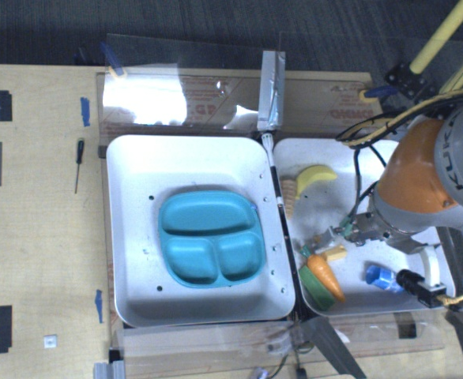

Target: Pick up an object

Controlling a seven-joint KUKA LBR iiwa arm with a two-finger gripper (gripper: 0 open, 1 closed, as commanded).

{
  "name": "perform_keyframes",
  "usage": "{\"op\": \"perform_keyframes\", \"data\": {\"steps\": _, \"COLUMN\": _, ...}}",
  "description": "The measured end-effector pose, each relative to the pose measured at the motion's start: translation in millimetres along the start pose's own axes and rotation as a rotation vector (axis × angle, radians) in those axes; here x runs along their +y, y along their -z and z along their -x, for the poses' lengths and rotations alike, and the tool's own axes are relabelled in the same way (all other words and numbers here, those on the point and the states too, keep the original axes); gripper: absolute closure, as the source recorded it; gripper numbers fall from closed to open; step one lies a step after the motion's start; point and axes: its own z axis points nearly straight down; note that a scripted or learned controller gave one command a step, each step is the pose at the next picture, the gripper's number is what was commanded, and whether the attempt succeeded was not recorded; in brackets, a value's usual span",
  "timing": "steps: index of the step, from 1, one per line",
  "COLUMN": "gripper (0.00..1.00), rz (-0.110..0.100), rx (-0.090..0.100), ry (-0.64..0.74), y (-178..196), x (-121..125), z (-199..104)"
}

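Claw sits low in the right bin, at the end of the grey arm with its orange band, which comes in from the right edge. Whether the claw is open or closed I cannot tell (its tip is a small dark and teal cluster, too cluttered to read), and nothing is clearly seen gripped in it. It is just above the orange carrot, very near or touching a pale yellowish piece beside it; contact is not certain. The carrot is tapered, bright orange, lying at a slant over a green object near the bin's front left corner, and that green thing is mostly covered. A yellow banana lies toward the back of the same bin, curved and well apart from the claw. A blue object lies near the front, right of the carrot, next to a black part of the arm's fittings; its shape is hard to make out. Left bin holds a turquoise divided tray with three compartments. Both bins rest on the pale wooden worktop.
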Motion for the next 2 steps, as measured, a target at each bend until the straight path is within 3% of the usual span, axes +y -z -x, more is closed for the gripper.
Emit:
{"op": "perform_keyframes", "data": {"steps": 1, "gripper": 0.00, "rz": -0.001, "rx": -0.001, "ry": -0.022, "y": -1, "x": 68, "z": 28}}
{"op": "perform_keyframes", "data": {"steps": 2, "gripper": 1.00, "rz": 0.005, "rx": -0.004, "ry": -0.020, "y": 11, "x": 70, "z": 28}}
